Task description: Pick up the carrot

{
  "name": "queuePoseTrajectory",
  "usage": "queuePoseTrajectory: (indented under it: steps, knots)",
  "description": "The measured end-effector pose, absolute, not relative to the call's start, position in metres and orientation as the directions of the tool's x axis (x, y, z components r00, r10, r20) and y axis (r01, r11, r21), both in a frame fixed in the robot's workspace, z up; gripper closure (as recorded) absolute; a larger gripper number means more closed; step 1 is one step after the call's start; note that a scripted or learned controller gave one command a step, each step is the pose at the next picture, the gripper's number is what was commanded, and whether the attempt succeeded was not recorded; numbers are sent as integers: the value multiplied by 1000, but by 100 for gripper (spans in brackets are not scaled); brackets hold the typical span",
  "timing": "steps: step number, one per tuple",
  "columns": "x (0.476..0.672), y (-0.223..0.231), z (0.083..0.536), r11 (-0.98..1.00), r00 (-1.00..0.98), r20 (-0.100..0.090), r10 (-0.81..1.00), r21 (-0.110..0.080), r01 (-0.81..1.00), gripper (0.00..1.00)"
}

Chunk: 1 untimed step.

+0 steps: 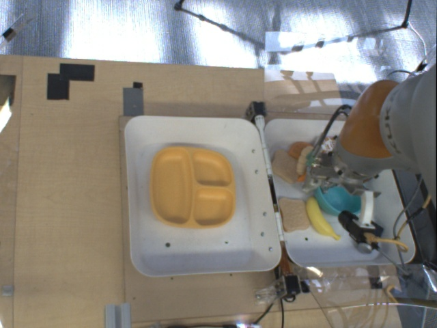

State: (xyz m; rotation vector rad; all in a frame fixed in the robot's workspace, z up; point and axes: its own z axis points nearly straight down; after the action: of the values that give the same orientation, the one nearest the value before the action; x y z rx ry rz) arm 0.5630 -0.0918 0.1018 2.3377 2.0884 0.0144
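The carrot (298, 149) shows as an orange piece in the upper left part of the right bin (311, 251), partly covered by the gripper. A small orange bit also peeks out just below the gripper's left side. My gripper (311, 171) is down low in this bin, right over the carrot's lower end. The grey arm with its orange band reaches in from the right and hides the bin's upper right part.
Beside the carrot lies a bread slice (282, 162); a second slice (295, 214), a banana (321, 219) and a teal bowl (339, 199) sit just below the gripper. The left bin (147, 251) holds a yellow divided plate (192, 186).
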Motion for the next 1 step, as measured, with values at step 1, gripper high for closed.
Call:
queuePoseTrajectory:
  steps: [1]
  knots:
    - [556, -85, 91, -162, 162, 1, 987, 16, 987, 100]
